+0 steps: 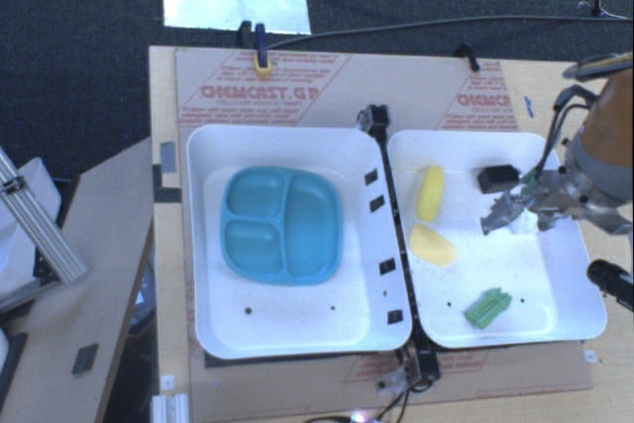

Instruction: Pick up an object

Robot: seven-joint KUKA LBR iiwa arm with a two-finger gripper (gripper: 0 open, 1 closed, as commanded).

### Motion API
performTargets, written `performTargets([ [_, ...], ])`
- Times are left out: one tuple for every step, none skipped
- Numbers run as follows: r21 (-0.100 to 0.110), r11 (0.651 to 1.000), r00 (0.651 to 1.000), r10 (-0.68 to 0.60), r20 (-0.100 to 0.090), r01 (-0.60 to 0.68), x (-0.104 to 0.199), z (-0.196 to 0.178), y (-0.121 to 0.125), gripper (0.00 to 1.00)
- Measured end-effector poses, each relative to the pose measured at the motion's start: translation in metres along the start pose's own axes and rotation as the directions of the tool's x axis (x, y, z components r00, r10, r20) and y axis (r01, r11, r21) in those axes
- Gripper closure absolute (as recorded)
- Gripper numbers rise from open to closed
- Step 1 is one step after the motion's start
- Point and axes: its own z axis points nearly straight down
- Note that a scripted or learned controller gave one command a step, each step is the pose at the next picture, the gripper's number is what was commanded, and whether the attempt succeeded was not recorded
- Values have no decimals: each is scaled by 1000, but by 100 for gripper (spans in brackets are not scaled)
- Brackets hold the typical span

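Red "CHEMCAST GP" lettering (261, 95) repeated across the bench's board (327, 79). The jaws (507, 211) hovered over the right bin (580, 312); their opening couldn't be told.

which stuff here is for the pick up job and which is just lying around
For the job:
- hand over the right white bin
- yellow corn cob
- yellow rounded lump
- green ridged toy
- small black block

Lying about:
- blue divided plastic plate in the left white bin
- blue and yellow clamp
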Motion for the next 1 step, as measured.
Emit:
performTargets([
  [-11,1000,1000,-3,2,3,0,-5,2,0],
])
